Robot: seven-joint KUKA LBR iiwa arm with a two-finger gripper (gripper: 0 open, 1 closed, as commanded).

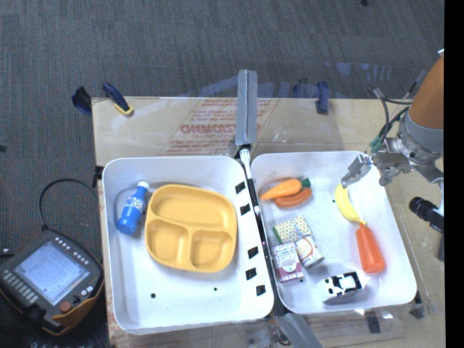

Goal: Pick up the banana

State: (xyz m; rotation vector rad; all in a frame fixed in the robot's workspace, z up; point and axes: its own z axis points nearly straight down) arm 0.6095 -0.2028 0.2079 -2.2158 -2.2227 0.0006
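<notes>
The curved yellow banana (348, 204) lies in the right shallow white bin (406, 267), just below and left of the grey two-finger gripper (368, 168), whose fingers stand apart, holding nothing.

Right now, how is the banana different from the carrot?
The banana is yellow all over; the carrot is orange with a green tip. The banana is curved, while the carrot is straighter and tapers to a point. The banana lies by the right wall of the right bin, near the gripper; the carrot lies toward that bin's left side. Both rest in the same bin.
</notes>
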